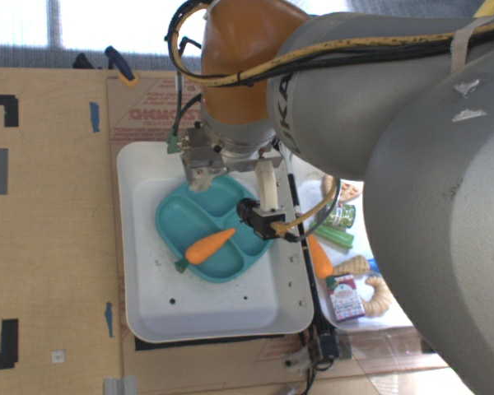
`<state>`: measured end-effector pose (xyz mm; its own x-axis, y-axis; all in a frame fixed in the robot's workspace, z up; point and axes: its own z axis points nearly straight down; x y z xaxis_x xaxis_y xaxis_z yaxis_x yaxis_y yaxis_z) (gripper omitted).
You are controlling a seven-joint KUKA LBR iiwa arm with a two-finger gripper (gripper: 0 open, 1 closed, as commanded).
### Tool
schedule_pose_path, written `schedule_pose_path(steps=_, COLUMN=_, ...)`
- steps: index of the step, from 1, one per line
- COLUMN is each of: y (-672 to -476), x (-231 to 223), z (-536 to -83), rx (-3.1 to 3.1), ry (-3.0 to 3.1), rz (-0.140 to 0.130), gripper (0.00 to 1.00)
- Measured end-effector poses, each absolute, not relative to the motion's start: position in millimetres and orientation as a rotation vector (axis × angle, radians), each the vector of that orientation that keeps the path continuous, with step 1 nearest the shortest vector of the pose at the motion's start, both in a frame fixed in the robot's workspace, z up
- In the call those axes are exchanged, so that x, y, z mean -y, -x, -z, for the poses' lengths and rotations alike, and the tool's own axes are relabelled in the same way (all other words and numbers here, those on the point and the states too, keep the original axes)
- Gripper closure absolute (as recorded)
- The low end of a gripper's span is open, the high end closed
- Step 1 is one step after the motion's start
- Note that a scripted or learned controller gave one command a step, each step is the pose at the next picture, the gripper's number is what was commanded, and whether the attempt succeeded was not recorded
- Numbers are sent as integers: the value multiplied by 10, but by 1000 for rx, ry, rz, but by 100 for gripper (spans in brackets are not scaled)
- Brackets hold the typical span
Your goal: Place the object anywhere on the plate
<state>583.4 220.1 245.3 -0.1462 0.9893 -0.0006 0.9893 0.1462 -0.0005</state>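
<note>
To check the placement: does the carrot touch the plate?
Touching. The camera view shows the carrot lying across the teal plate, its orange body resting on the plate's surface.

You've got the carrot (207,245) lying across the teal plate (174,219) in the left bin (148,303), tip pointing up-right, stem end at the plate's lower-left rim. Gripper (199,178) sits over the plate's top edge, clear of the carrot. Right bin (356,319) has a second carrot (319,257), a green can (340,216) and a small box (345,298), mostly under the arm (379,89).
</note>
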Motion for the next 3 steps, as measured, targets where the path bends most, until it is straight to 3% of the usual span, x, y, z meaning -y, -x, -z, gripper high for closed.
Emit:
schedule_pose_path(steps=1, y=-5853, x=-2199, z=-2596, rx=-2373, ry=-2047, rz=-13, gripper=100)
schedule_pose_path(steps=2, y=-5320, x=-1786, z=-2307, rx=-2037, ry=-2399, rz=16, gripper=100)
schedule_pose_path(steps=3, y=-5404, x=-2268, z=-2525, rx=-1855, ry=-2536, rz=-4, gripper=100)
